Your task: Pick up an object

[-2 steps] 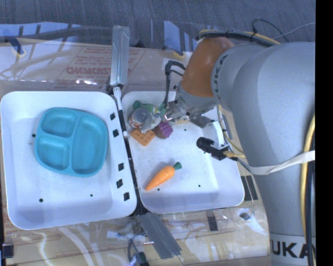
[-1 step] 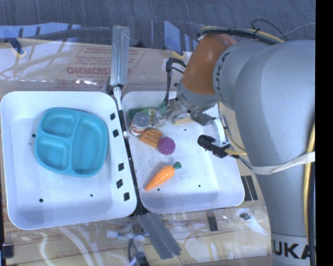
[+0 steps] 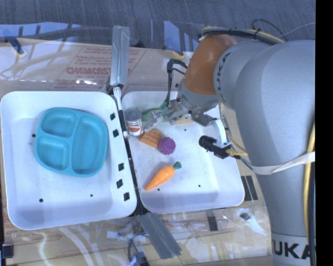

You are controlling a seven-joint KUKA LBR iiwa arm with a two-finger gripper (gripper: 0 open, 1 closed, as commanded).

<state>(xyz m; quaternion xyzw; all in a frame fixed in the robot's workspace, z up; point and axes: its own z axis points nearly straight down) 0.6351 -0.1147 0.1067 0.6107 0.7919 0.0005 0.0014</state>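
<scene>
My gripper (image 3: 165, 113) is low at the far left of the right bin (image 3: 225, 195), and I cannot tell how its jaws stand. Just left of it stands a small can (image 3: 134, 126). Near it lie a tan waffle piece (image 3: 150, 138) touching a purple ball (image 3: 166, 145). Nearer lies a carrot (image 3: 161, 176). The left bin (image 3: 14, 204) holds a blue plate (image 3: 72, 141).

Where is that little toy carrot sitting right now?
The toy carrot lies in the right bin, toward its front left part, just below the purple ball and the orange waffle-like toy.
</scene>
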